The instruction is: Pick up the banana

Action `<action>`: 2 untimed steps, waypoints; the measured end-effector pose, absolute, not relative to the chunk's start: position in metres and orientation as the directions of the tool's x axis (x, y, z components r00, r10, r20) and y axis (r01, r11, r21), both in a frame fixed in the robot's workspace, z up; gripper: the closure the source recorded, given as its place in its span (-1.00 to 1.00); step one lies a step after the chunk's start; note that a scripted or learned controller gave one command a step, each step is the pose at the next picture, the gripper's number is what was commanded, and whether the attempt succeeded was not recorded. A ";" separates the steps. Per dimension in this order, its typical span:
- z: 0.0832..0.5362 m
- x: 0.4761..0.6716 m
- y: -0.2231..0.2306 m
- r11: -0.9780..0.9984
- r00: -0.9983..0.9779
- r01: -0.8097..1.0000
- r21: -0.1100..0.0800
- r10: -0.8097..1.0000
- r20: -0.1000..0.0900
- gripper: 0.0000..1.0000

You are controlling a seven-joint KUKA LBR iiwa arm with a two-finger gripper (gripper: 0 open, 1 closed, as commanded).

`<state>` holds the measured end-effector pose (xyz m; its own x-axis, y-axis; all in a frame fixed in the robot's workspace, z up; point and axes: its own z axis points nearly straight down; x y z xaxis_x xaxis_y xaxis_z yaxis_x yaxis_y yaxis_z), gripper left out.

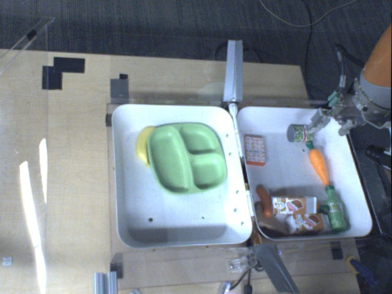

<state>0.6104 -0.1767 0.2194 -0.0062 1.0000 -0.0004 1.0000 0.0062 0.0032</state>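
Note:
The banana (142, 144) is yellow and lies in the left bin (184, 228). Only its left edge shows, because a green divided plate (186, 157) lies over the rest of it. My gripper (331, 122) hangs over the far right corner of the right bin (361, 222), well to the right of the banana. It is open, with nothing between its fingers. A small can (299, 133) sits just to its left.
The right bin holds a pink packet (255, 149), a carrot (318, 166), a green bottle (334, 208), two cartons (294, 206) and a sausage (263, 201). A metal divider post (234, 72) stands between the bins at the back.

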 end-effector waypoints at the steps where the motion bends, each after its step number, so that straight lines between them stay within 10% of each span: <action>1: 0.109 0.616 -0.095 0.023 -0.023 1.000 0.006 1.000 -0.001 -1.00; 2: 0.098 0.536 -0.119 0.058 -0.058 0.998 0.033 0.998 -0.004 -1.00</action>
<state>0.5362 -0.1185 0.0978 -0.0578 0.9983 -0.0037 0.9978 0.0579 0.0332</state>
